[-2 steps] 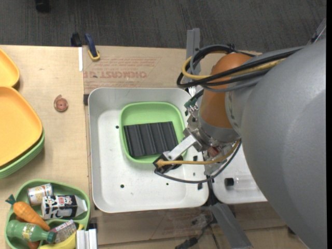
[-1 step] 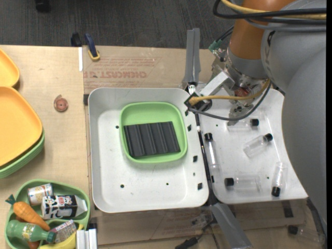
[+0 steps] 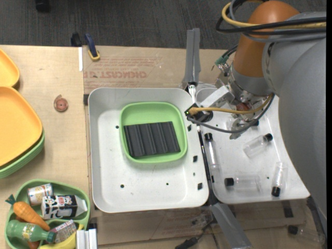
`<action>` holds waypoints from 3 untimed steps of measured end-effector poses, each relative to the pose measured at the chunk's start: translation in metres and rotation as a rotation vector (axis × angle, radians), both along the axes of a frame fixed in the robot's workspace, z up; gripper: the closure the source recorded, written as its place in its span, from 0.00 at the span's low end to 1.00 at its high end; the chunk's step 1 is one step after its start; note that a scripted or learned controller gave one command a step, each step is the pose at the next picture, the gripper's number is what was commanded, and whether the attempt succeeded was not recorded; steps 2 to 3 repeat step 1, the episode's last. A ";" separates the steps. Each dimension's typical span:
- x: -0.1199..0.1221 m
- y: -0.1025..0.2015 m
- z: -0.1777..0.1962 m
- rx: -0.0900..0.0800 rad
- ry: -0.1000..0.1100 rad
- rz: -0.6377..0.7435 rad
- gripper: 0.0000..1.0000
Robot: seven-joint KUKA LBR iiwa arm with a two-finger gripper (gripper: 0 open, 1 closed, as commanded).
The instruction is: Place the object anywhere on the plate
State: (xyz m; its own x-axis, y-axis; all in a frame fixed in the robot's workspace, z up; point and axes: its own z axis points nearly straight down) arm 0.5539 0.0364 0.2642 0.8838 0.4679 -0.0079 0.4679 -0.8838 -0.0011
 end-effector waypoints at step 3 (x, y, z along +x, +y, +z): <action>-0.006 0.060 -0.023 0.000 -0.003 -0.065 0.00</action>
